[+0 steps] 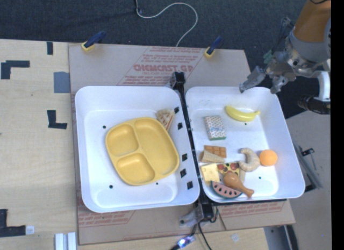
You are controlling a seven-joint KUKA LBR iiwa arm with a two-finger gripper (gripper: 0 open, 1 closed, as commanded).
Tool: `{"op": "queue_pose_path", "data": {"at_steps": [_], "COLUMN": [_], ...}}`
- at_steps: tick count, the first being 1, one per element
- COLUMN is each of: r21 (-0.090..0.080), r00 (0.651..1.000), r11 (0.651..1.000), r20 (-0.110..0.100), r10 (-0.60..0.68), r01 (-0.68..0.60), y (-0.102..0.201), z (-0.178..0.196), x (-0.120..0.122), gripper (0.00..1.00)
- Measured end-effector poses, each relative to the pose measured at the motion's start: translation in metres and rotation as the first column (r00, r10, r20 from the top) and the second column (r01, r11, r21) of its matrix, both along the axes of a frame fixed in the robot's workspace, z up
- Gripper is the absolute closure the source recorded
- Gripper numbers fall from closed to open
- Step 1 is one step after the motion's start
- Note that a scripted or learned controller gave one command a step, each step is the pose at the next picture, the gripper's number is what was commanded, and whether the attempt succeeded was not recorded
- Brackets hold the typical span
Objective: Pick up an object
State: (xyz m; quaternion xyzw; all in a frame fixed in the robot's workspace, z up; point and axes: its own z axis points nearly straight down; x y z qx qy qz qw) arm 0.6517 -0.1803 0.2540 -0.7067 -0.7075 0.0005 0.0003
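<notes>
1. You hadn't grabbed anything yet. Your gripper (262, 80) hung over the far right corner of the right bin (285, 120), fingers spread apart with nothing between them, so the whole pick was still ahead of you.
2. Closest candidate was the banana (241, 113), lying on the bin floor just below the gripper, apart from everything else. Looked like the easy one to me.
3. The little green-and-white box (215, 127) sat near the middle of that bin, also on its own.
4. Nearer the front it got crowded: an orange (267, 158) touching a pale curved piece (249, 159), a waffle-looking square (214, 153), a drumstick (236, 181), a watermelon slice (223, 191) and a yellow block (210, 173) all bunched up. Going in there, I'd guess you'd bump neighbours.
5. The left bin (86, 136) held a yellow divided plate (141, 150) with a small tan thing (165, 118) at its far edge.
6. A white cable (166, 9) looped behind the bench (32, 109), well clear of you.
</notes>
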Motion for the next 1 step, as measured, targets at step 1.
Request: {"op": "queue_pose_path", "data": {"at_steps": [1], "r21": [0.000], "r00": [1.000], "r11": [1.000], "r20": [-0.004], "r10": [0.000], "r01": [0.000], "y": [-0.0046], "z": [-0.0473], "x": [-0.0063], "gripper": [0.00]}}
